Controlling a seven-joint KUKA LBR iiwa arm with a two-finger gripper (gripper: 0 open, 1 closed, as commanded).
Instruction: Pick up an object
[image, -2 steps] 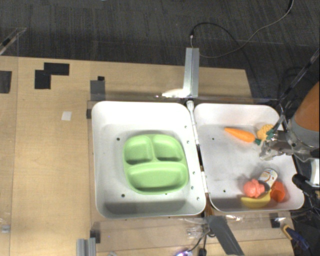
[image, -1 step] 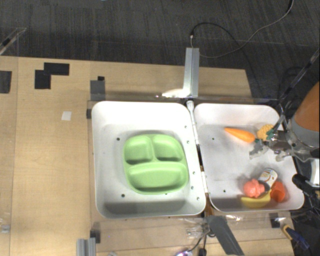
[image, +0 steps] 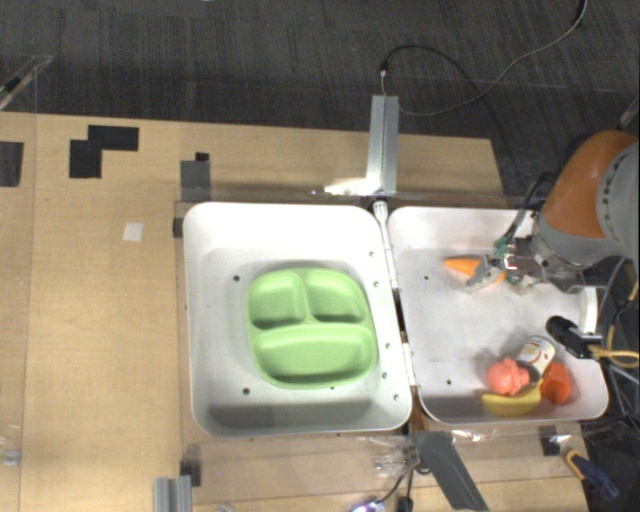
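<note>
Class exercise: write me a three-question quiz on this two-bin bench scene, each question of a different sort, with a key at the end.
1. True or false: the green plate lies in the left bin.
2. Multiple choice: what lies right beside the hand? A) the banana B) the orange carrot C) the green plate
3. Fill in: the banana lies in the ____ bin, near its front edge.

Key: 1 true. 2 B, the orange carrot. 3 right; the banana shares the right bin with a pink toy and a small bottle.
</note>
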